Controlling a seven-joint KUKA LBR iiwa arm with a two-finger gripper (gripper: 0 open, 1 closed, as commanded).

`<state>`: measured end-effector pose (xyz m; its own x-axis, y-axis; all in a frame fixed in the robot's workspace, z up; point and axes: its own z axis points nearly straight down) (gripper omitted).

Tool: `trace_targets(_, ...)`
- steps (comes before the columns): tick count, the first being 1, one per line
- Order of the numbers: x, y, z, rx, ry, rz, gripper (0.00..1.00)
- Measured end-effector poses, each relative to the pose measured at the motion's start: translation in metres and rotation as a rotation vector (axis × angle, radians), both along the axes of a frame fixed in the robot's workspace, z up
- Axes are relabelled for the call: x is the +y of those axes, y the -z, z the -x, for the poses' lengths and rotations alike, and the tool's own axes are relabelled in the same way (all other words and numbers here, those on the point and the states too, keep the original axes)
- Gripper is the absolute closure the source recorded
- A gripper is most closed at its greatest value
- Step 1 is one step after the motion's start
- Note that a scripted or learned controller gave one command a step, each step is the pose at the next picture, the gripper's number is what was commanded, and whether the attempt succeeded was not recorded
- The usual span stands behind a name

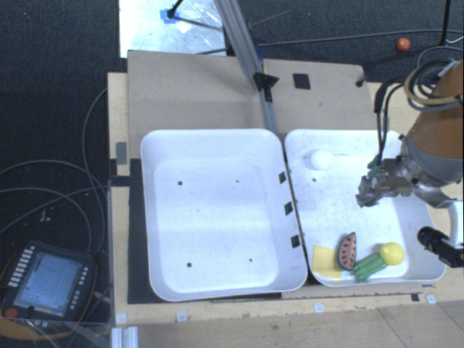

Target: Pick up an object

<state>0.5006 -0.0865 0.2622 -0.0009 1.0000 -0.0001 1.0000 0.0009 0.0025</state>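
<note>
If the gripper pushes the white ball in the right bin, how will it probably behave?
The white ball looks round and smooth, so it would probably roll away. It lies near the right bin's far-left corner, so the walls may stop it. It may slip from the gripper.

Both white bins [217, 158] are looking like smooth, faintly glossy plastic. The bench top [188, 85] is showing matt brown board, while the gripper [370, 194] is appearing as dull grey metal.
</note>
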Motion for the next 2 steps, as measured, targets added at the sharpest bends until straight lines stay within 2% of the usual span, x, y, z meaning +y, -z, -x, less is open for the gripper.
trace_targets(1,0.045,0.005,-0.024,0.002,-0.004,-0.001,1.0)
trace_targets(2,0.024,0.013,-0.105,0.002,0.0,0.0,1.0)
